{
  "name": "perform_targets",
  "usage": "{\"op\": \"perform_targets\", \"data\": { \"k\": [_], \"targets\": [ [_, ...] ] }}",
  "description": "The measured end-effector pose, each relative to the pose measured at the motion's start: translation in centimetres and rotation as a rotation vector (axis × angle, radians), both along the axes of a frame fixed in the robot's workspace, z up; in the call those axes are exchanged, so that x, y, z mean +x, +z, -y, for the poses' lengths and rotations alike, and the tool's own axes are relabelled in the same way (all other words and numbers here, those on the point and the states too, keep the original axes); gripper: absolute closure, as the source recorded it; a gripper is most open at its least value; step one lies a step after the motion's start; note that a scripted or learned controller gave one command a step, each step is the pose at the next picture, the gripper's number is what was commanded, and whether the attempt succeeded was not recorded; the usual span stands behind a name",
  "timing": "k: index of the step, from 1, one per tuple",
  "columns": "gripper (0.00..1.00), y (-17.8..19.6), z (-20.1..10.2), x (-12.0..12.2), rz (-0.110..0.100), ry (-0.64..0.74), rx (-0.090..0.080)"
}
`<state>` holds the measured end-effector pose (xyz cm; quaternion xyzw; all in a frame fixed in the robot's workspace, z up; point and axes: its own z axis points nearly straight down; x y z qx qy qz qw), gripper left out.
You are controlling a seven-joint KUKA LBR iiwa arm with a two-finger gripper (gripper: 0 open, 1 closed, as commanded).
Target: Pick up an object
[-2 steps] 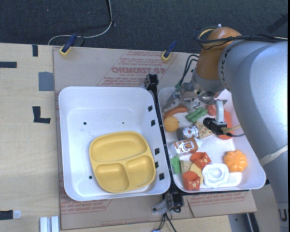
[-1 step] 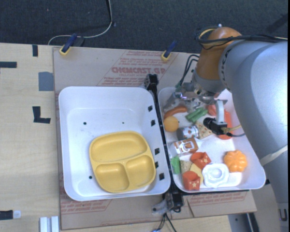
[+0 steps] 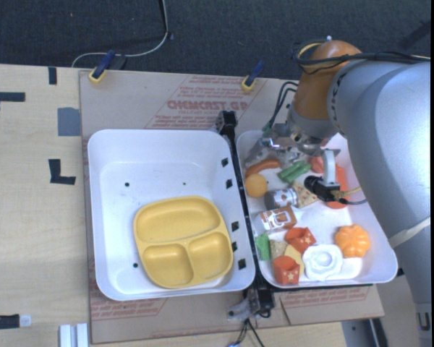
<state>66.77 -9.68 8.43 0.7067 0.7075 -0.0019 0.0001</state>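
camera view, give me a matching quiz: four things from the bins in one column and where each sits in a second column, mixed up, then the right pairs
Things:
1. yellow divided tray
2. small orange pumpkin
3. orange ball
4. red cube

Places:
A. right bin, near its front edge, beside a white round piece
B. left bin, front half
C. right bin, close to the wall between the two bins
D. right bin, toward its right side, just above the white round piece

Pairs: 1-B, 2-D, 3-C, 4-A
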Motion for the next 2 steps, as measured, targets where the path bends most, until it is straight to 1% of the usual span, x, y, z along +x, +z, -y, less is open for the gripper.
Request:
{"op": "perform_targets", "data": {
  "k": [1,2],
  "targets": [
    [0.00,0.00,0.53,0.04,0.002,0.000,0.001],
    [0.00,-0.01,0.21,0.03,0.001,0.000,0.001]
  ]
}}
